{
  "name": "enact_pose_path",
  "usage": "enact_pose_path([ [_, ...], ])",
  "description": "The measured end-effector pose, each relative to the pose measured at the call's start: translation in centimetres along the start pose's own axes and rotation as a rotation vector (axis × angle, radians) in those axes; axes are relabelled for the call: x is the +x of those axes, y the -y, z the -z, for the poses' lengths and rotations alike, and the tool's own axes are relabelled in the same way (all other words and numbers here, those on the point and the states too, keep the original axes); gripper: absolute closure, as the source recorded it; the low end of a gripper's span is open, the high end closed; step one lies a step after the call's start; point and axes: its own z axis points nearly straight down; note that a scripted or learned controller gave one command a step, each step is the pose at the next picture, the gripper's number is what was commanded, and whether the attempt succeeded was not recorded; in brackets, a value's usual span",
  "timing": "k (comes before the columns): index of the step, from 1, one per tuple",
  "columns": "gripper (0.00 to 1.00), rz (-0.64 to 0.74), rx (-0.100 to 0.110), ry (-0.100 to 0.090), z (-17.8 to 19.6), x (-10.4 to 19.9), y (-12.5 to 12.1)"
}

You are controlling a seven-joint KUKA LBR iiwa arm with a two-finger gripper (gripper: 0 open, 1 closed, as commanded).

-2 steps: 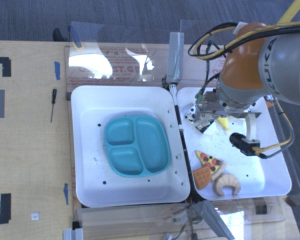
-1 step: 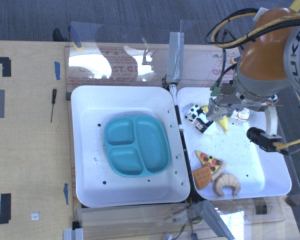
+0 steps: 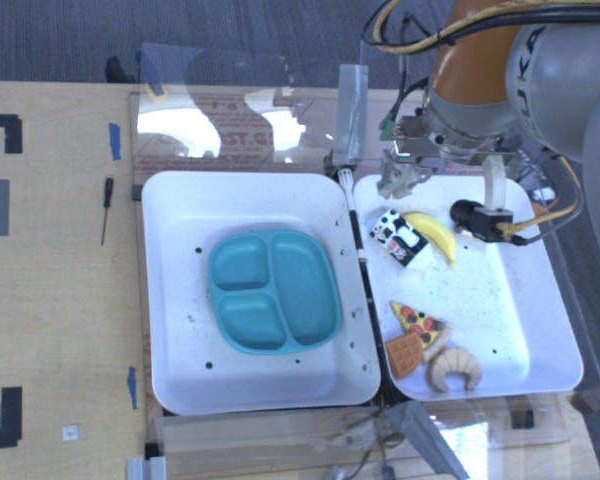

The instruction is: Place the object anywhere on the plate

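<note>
A teal divided plate (image 3: 274,290) lies in the left bin (image 3: 170,208). In the right bin (image 3: 540,328) lie a yellow banana (image 3: 436,234), a black-and-white spotted block (image 3: 397,237) touching it, a pizza slice (image 3: 417,319), a waffle piece (image 3: 404,353) and a croissant (image 3: 454,368). My gripper (image 3: 400,182) hangs over the right bin's far left corner, just above and behind the spotted block. Its fingers point down with nothing seen between them.
A black cylindrical fitting (image 3: 477,219) on the arm sits to the right of the banana. A clear divider wall (image 3: 352,118) stands behind the bins. A screwdriver (image 3: 106,206) lies on the wooden bench at the left.
</note>
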Motion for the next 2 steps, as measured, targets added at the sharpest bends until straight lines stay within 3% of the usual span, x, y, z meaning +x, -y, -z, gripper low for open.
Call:
enact_pose_path([
  [1,1.00,-0.005,-0.002,0.000,3.2,-2.7,6.1],
  [2,1.00,-0.006,0.001,0.000,2.6,-3.9,12.0],
])
